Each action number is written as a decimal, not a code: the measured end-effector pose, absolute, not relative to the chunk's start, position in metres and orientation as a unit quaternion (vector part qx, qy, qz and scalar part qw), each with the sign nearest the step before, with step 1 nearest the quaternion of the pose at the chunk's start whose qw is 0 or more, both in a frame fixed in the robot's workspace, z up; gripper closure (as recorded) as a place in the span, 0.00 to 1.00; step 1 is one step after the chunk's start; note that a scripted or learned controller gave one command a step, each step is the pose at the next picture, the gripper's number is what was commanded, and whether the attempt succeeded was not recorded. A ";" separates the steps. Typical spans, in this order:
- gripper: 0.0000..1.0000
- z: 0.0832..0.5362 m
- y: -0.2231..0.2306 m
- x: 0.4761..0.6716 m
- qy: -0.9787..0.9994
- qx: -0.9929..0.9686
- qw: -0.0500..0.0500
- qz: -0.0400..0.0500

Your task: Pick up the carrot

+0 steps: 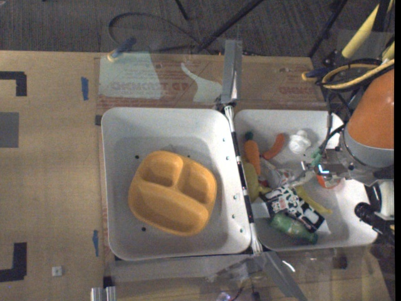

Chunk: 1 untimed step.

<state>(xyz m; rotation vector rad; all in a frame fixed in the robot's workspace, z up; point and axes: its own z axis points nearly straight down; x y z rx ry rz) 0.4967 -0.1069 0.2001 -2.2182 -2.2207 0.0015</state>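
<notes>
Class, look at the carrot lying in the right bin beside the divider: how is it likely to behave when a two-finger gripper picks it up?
The carrot looks like a smooth, rounded toy, so probably stiff and light, though it may slip. Its tapered, cylindrical shape suggests it could roll if nudged.

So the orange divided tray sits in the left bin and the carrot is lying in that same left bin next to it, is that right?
Not quite. The camera view shows the orange divided tray in the left bin, as you say, but the carrot lies in the right bin, near its left wall among the other items.
</notes>
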 end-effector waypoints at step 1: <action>0.00 0.233 -0.090 0.533 -0.653 -0.757 -0.001 -0.001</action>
